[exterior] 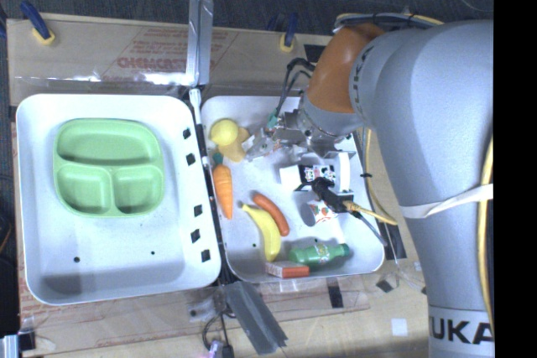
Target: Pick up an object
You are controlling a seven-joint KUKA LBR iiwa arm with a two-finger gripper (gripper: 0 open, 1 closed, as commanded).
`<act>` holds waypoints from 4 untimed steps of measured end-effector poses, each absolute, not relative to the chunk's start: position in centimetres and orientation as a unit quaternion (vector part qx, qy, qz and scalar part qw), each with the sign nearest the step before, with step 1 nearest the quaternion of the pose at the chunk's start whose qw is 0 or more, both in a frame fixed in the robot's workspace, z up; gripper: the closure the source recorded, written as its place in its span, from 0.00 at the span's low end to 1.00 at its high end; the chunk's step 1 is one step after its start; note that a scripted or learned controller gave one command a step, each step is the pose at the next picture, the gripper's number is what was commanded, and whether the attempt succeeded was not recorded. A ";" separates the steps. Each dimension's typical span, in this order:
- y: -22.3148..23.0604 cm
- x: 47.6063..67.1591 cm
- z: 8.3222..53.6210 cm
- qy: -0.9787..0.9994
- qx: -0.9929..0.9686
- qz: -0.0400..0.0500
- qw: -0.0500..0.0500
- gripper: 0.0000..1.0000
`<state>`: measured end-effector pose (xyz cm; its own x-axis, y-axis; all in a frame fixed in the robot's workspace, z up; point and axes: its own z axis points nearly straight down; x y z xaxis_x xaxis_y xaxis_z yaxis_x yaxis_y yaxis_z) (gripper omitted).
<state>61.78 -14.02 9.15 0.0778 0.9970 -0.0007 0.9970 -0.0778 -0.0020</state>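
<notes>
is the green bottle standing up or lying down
Lying down: the green bottle rests on its side near the front edge of the right bin, beside the banana.

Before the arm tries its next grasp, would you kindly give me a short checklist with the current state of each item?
1. Gripper over the right bin: ok.
2. Object between its fingers: cannot tell.
3. Lemon near the gripper, uncovered: ok.
4. Carrot clear of the bin wall: not ok, it lies along the left wall.
5. Banana free of neighbours: not ok, the red sausage lies against it.
6. Green tray out of the way in the left bin: ok.
</notes>
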 end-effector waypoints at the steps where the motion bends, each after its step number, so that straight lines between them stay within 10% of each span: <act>1: -13.9 61.8 10.2 -0.680 -0.733 0.001 0.001 1.00; 2: -11.3 59.0 9.0 -0.565 -0.825 0.003 0.003 1.00; 3: -11.3 59.0 9.0 -0.565 -0.825 0.003 0.003 0.00; 4: -12.4 63.0 9.2 -0.579 -0.815 0.000 0.001 0.00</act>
